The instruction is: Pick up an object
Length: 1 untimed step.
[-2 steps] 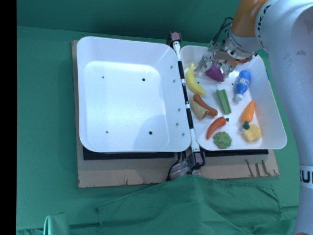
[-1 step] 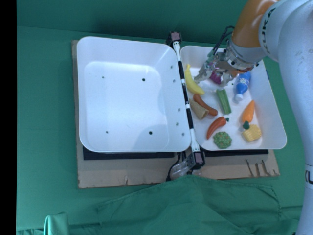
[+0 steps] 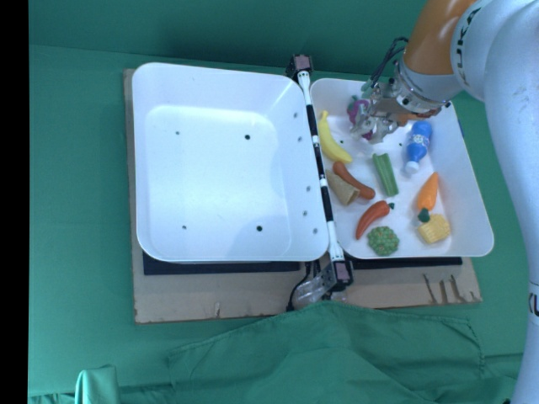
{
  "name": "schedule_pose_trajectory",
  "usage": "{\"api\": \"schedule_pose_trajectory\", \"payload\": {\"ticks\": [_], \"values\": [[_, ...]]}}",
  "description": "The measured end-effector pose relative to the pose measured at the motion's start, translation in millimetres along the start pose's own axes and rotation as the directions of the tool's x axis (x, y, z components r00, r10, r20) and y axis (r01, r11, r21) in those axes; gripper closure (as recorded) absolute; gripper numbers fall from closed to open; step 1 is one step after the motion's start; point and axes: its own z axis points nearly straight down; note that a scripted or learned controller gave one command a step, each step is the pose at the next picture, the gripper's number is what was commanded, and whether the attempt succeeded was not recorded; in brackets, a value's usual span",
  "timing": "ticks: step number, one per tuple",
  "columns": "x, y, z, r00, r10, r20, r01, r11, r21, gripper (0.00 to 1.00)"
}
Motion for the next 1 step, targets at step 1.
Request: {"api": "schedule_pose_trajectory", "payload": {"ticks": [1], "values": [[-22.1,-43.5,1.7,1.000,0.000,-0.004,0.000,1.000,0.022,1.00]]}}
